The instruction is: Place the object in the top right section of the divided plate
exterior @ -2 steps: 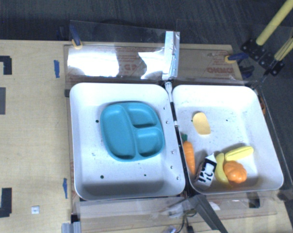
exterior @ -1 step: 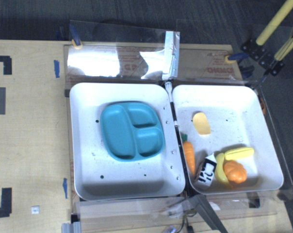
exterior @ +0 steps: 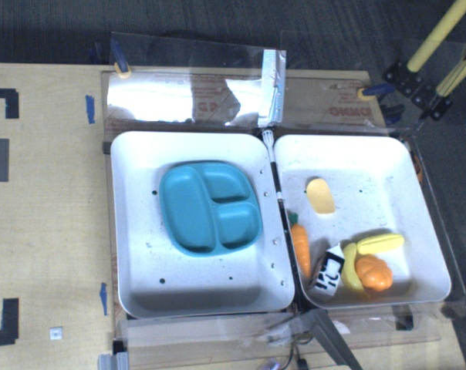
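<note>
Toys lay clustered at near edge of right bin (exterior: 418, 206): black-and-white block (exterior: 330, 271), carrot (exterior: 301, 250), yellow piece (exterior: 378, 245) touching orange ball (exterior: 373, 273). Pale yellow chip (exterior: 320, 195) sat apart, farther back. Blue divided plate (exterior: 210, 205) rested mid left bin (exterior: 133, 230), all sections bare. Pincer's state could not be told. Best approach, by judgement: pick lone chip, clear of neighbours, lift over bin wall, release low above plate's top right section. Surface (exterior: 40, 206) stretched beyond.
</note>
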Robot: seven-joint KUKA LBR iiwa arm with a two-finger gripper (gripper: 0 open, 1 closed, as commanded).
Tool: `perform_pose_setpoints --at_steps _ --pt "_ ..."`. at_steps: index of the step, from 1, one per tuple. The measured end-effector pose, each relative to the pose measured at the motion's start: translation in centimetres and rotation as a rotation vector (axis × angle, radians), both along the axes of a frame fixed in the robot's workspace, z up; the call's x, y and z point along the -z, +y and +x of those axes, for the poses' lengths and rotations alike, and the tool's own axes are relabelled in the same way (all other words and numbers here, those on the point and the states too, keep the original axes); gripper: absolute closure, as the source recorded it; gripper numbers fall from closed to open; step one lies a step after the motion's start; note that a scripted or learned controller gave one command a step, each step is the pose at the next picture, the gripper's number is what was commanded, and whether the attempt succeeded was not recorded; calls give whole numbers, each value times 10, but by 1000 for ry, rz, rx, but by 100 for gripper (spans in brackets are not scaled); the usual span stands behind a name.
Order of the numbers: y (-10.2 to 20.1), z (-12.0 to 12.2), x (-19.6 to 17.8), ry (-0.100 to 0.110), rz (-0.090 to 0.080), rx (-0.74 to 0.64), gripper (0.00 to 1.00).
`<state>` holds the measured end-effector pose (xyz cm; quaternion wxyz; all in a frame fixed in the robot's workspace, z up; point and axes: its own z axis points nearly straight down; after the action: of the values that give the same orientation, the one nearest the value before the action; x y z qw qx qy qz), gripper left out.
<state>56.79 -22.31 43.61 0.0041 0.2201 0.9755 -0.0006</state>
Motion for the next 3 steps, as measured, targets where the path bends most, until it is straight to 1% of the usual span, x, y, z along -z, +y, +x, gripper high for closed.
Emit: perform_pose_setpoints --at_steps 1,2,3 --pt "1 24 -1 -2 -1 -112 100" --pt "0 78 0 0 -1 -235 100" --pt "2 92 -1 -2 -4 -442 100"
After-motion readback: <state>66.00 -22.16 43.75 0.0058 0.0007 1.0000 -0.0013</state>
